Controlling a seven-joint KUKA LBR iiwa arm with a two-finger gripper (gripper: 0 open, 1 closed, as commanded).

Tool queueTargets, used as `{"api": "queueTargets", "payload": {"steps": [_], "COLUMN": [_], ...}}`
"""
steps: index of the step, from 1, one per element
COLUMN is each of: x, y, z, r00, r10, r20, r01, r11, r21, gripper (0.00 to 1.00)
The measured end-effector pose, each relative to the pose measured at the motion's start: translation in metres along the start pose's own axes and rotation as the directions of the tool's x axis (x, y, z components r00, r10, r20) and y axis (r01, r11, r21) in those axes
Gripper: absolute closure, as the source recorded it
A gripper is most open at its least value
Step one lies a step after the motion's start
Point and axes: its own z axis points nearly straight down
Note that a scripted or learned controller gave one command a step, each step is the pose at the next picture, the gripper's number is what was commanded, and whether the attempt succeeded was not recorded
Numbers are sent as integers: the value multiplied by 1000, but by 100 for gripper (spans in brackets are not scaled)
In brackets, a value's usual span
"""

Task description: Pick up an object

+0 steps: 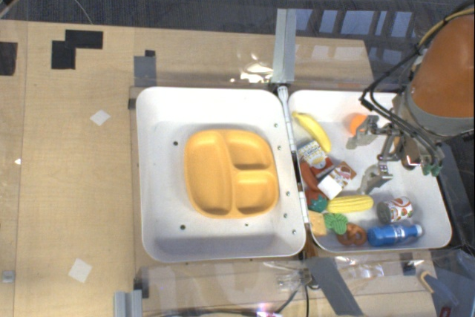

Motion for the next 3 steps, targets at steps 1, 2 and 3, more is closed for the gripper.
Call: {"api": "queueTargets", "payload": {"steps": [1, 2, 3], "x": [-57, -88, -60], "y": [-50, -83, -26], "z": [114, 156, 146], "r00": [975, 884, 657], "r10": [223, 467, 754], "r20": [22, 5, -2], "r01": [-223, -467, -754], "r11": [975, 884, 657], "r21": [2, 0, 1], "gripper": [0, 0, 0]}}
